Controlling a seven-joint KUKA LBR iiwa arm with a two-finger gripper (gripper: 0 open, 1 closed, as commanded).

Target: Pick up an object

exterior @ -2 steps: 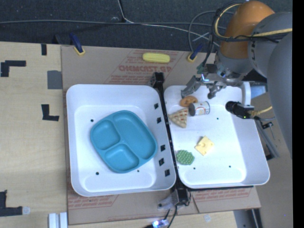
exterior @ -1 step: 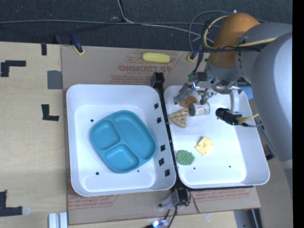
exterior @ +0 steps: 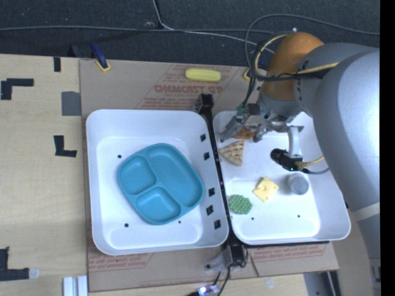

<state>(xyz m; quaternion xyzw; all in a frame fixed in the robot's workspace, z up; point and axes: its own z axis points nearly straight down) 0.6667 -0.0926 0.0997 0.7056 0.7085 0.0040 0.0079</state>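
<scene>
Two white bins are seen side by side on the tabletop point(exterior: 37, 165), which is covered partly by a cardboard sheet point(exterior: 166, 91).

The left bin point(exterior: 99, 128) is taken up by a blue divided plate point(exterior: 160, 182), lying flat and turned at a slant, roughly in the middle.

The right bin point(exterior: 327, 221) is where the loose stuff is. A tan wedge point(exterior: 233, 152) is found near the bin's upper left, close to the divider. A yellow block point(exterior: 266, 189) is placed around the middle, with a green patch point(exterior: 240, 204) just beside it to the lower left. A grey cup point(exterior: 298, 184) is set to the right of the yellow block, apart from it.

The arm point(exterior: 345, 103) is brought in from the right, orange band point(exterior: 293, 57) up top. The end effector point(exterior: 247, 125) is held low over the upper left of the right bin, just above the wedge and near something orange-brownish under the fingers that can't be made out properly. Whether the fingers are apart or together can't be told from this angle, and nothing is clearly seen gripped between them.

Outside the bins, a yellow object point(exterior: 202, 74) is left on the cardboard above the left bin, and a blue-and-yellow clamp point(exterior: 100, 58) is spotted at the cardboard's upper left corner. Cables point(exterior: 154, 8) are run across the dark backdrop.
</scene>
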